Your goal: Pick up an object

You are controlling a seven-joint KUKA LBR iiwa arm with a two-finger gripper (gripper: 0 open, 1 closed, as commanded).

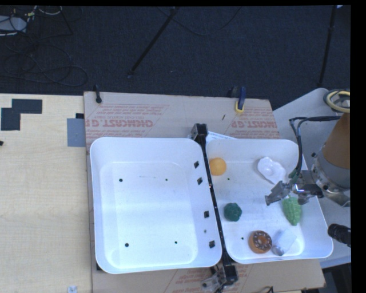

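step: we reach into the right bin | fingers: of the gripper, seem spread, holding nothing we can see | target: we judge the green toy just beside them, lying flat, so easy from above | others: orange ball, dark green lump, donut, white piece lie apart | left bin probably for dropping

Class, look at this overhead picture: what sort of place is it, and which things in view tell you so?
Probably a robotics lab test bench: two white bins clamped onto cardboard, a robot gripper reaching over small toy-like objects such as a green piece, and loose cables on dark carpet.
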